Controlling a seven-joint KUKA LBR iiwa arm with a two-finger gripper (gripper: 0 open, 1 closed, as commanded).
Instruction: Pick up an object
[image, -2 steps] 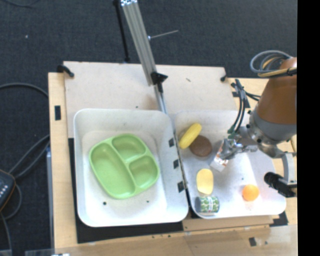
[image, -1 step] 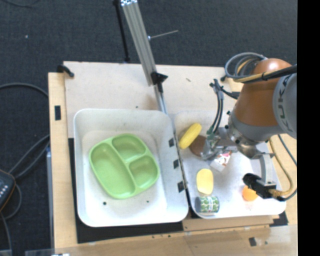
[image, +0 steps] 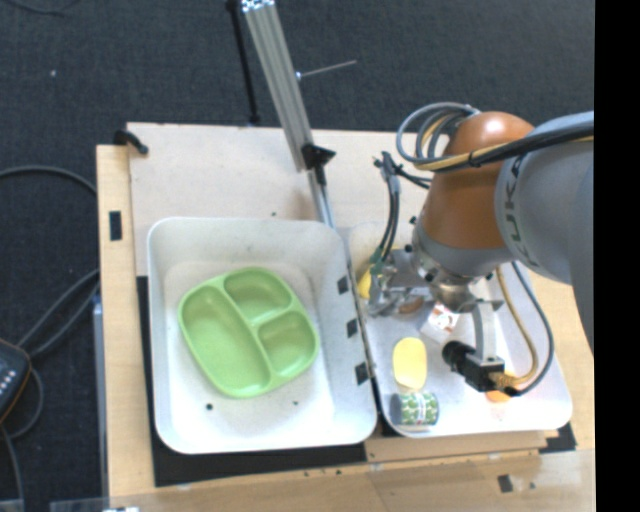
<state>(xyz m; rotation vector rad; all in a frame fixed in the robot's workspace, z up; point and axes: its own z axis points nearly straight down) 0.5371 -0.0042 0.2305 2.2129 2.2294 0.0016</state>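
The desk (image: 200, 170) carries two white bins side by side; the arm (image: 550, 200) reaches in from 3 o'clock and hangs over the right bin (image: 460, 415). The left bin (image: 250, 240) holds one green plate (image: 250, 330) with three compartments, well apart from the tool (image: 408, 297). The tool is low over the upper half of the right bin, close to the wall between both bins; the wrist covers it from above, so I cannot tell if it is wide or narrow, and nothing is seen held in it. The nearest candidate for the task is, in my judgement, the yellow oval piece (image: 409, 362); it lies flat on the floor of the right bin, near the tool but apart from it, at 6 o'clock. Its long axis goes about from 12 to 6 o'clock, so it points almost at the tool. The coming move probably depends on this: the tool must go toward 6 o'clock and then down, and close across the short side of the piece. Just beside it, more to 6 o'clock, stands a green patterned roll (image: 416, 408), which could be pushed by mistake; a small white and red piece (image: 443, 320) lies at 4 o'clock from the tool; an orange piece (image: 497, 396) lies further, toward 5 o'clock.
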